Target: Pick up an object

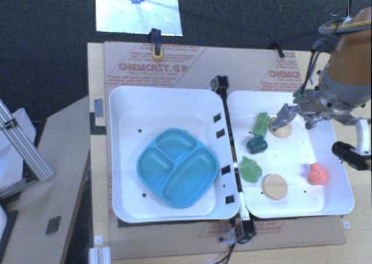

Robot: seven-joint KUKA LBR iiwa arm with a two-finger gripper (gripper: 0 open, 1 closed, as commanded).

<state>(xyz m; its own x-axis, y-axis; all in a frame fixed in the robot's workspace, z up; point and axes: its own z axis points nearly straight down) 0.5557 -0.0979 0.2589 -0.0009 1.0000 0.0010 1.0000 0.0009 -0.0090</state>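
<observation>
I am hanging my gripper over the upper part of the right bin, right of centre in the frame. Whether it is parted or pressed together I cannot tell from this slant, and nothing is showing clamped in it.

Directly under its tip is lying a pale tan round piece, partly covered by my tool. I am judging it light, stiff and flat, so it is offering little height to grip; pinching across its edges looks the only hold, and it may slide on the smooth white floor.

Just to the left a light green long piece is lying tilted, and it is touching or nearly touching a dark teal lump below it. Both look like small toy foods, light and probably slick plastic; the long one should be taking a grip across its narrow width.

Lower in the same bin a leafy green piece is sitting near the divider, a second tan disc beside it, and a pink-orange knobbly piece well apart at the right.

The left bin is holding a blue divided plate, whose compartments look bare.
</observation>
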